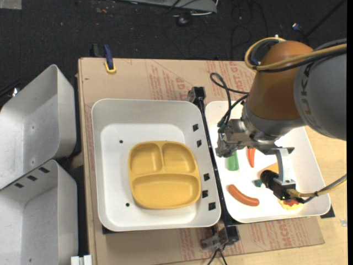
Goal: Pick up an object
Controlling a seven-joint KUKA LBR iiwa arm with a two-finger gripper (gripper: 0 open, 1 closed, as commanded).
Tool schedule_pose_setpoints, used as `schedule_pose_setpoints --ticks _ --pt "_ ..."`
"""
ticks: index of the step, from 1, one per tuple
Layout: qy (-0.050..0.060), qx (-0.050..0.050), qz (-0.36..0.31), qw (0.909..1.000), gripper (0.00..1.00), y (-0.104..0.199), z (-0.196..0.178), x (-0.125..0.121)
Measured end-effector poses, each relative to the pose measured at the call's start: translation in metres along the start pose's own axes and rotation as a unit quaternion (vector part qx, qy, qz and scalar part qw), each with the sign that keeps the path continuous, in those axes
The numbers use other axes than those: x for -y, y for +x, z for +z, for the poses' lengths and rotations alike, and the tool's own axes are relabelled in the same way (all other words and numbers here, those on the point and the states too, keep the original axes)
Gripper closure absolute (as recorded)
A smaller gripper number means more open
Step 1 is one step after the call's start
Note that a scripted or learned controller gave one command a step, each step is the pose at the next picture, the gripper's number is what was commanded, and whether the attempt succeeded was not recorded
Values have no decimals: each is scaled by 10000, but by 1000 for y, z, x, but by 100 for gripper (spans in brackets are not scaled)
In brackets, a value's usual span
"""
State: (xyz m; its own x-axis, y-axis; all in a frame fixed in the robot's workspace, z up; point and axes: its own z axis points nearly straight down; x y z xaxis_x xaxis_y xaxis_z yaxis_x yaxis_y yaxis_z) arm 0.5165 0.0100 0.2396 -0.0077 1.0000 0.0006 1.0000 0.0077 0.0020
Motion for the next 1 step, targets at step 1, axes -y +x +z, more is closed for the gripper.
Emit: schedule_pose_setpoints --ticks 1 --pt "19 -6 -3 10000 100 52 7 7"
